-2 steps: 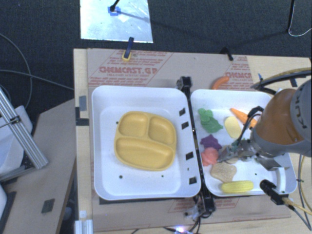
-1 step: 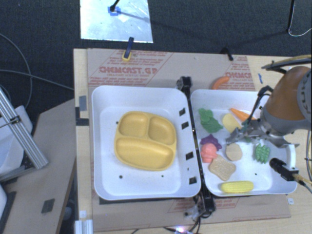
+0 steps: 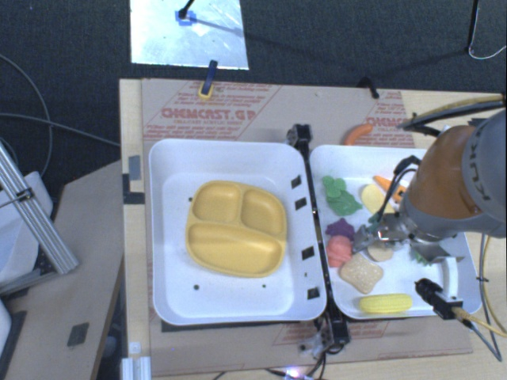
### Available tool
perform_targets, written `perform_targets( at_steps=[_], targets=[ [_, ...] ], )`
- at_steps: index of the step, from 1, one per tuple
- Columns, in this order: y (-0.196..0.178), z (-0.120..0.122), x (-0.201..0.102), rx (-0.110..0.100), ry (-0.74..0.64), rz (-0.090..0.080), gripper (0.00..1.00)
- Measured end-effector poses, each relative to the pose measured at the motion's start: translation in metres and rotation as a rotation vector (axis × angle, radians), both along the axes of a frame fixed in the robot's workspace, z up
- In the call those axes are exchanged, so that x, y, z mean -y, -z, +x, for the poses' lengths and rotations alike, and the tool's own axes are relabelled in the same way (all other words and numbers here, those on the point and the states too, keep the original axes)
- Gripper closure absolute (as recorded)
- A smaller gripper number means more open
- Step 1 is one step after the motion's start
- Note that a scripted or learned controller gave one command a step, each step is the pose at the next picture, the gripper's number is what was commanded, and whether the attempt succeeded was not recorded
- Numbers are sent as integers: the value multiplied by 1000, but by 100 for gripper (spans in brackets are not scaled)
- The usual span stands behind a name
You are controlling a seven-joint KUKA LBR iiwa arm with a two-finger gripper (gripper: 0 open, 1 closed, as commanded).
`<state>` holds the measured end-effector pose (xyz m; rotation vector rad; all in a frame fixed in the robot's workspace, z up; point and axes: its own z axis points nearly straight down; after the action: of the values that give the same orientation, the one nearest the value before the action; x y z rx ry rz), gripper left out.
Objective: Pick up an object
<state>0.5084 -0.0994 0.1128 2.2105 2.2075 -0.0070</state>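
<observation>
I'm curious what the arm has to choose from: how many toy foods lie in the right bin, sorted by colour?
Green: 1, leafy piece
Purple: 1, grape-like piece
Pink-red: 1
Tan: 1, bread slice
Yellow: 2, corn cob and pale piece
Orange: 1, partly hidden by the arm
Total: 7 visible; the arm may hide more.

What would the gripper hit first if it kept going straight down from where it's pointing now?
Most likely the pale round piece lying on the right bin floor, right under the gripper. The bread slice lies just beside that line. Depth is hard to judge from this slanted view, so the gripper's height above them is unclear.
</observation>
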Motion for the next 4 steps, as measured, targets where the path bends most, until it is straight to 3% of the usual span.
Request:
perform_targets(
  at_steps=[1, 2, 3, 4],
  targets=[
    [-43, -22, 62, -5, 4, 11, 0],
    [-147, 35, -4, 6, -14, 15, 0],
    [-67, -25, -57, -19, -9, 20, 0],
    [-73, -22, -50, -8, -3, 16, 0]
  ],
)
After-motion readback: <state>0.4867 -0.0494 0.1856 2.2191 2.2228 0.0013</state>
